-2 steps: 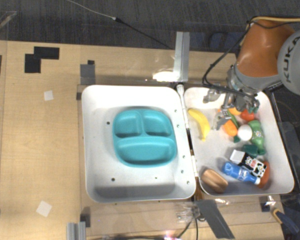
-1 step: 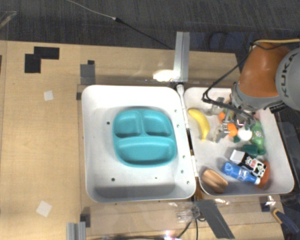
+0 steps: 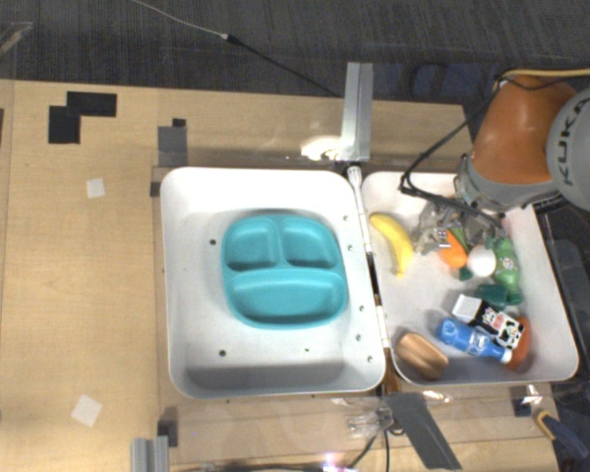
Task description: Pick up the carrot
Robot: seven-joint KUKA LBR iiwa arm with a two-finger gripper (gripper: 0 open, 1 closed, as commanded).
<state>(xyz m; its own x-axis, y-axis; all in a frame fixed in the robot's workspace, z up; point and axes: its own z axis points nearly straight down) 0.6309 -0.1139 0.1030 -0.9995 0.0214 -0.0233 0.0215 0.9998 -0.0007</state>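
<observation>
I have one fixed camera above the bench (image 3: 69,293), looking down at a slant from a moderate height. The two white bins sit side by side, the left bin (image 3: 182,264) near centre, the right bin (image 3: 556,313) toward 3 o'clock. The far floor lies at 12 o'clock, and the arm (image 3: 531,136) enters from 2 o'clock.
</observation>
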